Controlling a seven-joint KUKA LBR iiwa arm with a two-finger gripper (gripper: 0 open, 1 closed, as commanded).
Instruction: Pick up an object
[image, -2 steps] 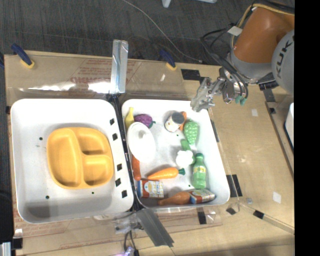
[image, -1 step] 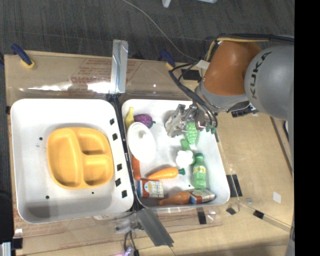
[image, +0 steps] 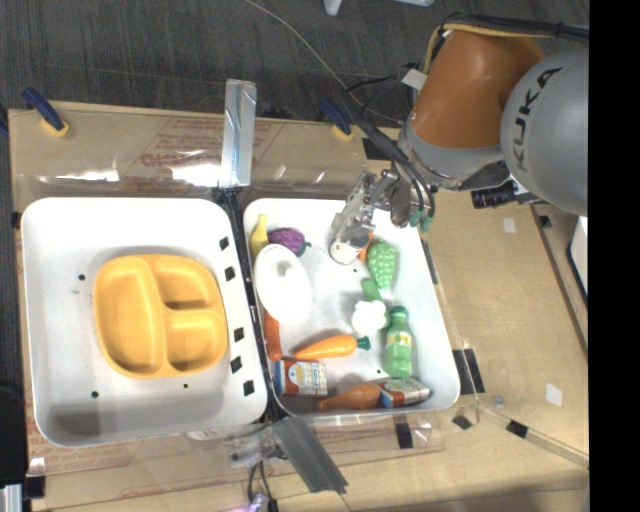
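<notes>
My gripper (image: 352, 232) hangs over the back part of the right bin (image: 440, 330), pointing down and to the left. Just under its tip lies a small white round object (image: 343, 251). A green knobbly item (image: 381, 264) sits right beside it, and purple grapes (image: 288, 240) and a yellow banana (image: 258, 236) lie to its left. Further forward in the same bin are a white bowl (image: 280, 284), a white lump (image: 368, 316), a green bottle (image: 398, 343), an orange carrot (image: 325, 347) and a labelled carton (image: 301, 378).
The left bin (image: 50, 400) holds a yellow divided tray (image: 160, 312). A red-and-white box (image: 405, 395) and another orange piece (image: 345, 399) lie along the right bin's front wall. Cables run behind the bins by the arm (image: 470, 90).
</notes>
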